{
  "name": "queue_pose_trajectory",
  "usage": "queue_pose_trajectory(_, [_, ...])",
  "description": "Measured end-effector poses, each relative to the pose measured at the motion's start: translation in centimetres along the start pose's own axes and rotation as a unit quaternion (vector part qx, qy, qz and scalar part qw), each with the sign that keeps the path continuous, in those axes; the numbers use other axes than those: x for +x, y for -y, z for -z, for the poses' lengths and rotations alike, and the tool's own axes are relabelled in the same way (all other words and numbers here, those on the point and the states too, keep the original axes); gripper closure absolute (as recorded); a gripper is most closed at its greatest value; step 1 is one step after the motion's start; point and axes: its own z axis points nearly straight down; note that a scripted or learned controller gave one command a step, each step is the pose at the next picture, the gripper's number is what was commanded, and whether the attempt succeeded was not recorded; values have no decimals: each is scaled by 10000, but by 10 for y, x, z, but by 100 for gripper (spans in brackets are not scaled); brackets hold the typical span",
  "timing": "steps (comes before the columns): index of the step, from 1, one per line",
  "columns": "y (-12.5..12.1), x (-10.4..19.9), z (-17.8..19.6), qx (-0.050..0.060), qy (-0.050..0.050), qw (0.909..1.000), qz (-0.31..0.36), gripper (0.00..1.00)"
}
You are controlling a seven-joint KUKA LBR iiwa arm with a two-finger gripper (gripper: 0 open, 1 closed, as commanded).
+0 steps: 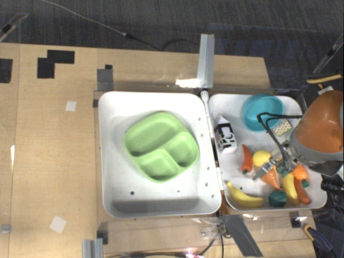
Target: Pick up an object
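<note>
Nothing looks lifted yet: the gripper (267, 170) sits low among the toy food (252, 160), its grip impossible to tell.

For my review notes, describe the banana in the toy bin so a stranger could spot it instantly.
Find the right bin, the one crowded with toys rather than the one with the green divided plate. Go to its near-left corner: the banana lies along the front wall. It is long, curved and plain yellow, unlike the round lemon above it.

The pale wooden bench (48, 160) carries two white bins side by side — left bin (110, 144), right bin (232, 106).
</note>
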Motion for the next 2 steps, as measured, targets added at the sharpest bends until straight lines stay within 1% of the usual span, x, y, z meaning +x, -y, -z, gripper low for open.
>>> queue_pose_trajectory(1, [-4, -5, 14, -44, 73, 10000, 28, 100])
queue_pose_trajectory(2, [-37, 42, 92, 110, -190, 9965, -806, 100])
